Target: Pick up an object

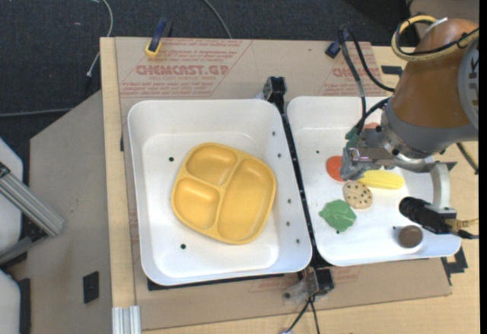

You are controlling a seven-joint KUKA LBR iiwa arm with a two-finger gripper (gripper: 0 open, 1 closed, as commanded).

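My gripper point(353, 163) hangs low over the right bin point(319, 121), near its middle. Just left of it lies a red-orange round piece point(333, 167), partly covered by the gripper. A yellow oblong piece point(384, 180) lies just right of the gripper tip. A tan speckled cookie point(357, 194) sits directly in front of the gripper, and a green leafy piece point(337, 215) lies below the cookie. A small brown round piece point(410, 236) rests near the bin's front right corner. I see nothing lifted off the bin floor.
The left bin point(144, 135) holds a yellow divided plate point(223, 192) at its centre. The arm's orange-banded body point(434, 89) covers the right bin's back right part. Clamps and cables stand along the bins' shared edge point(275, 89).
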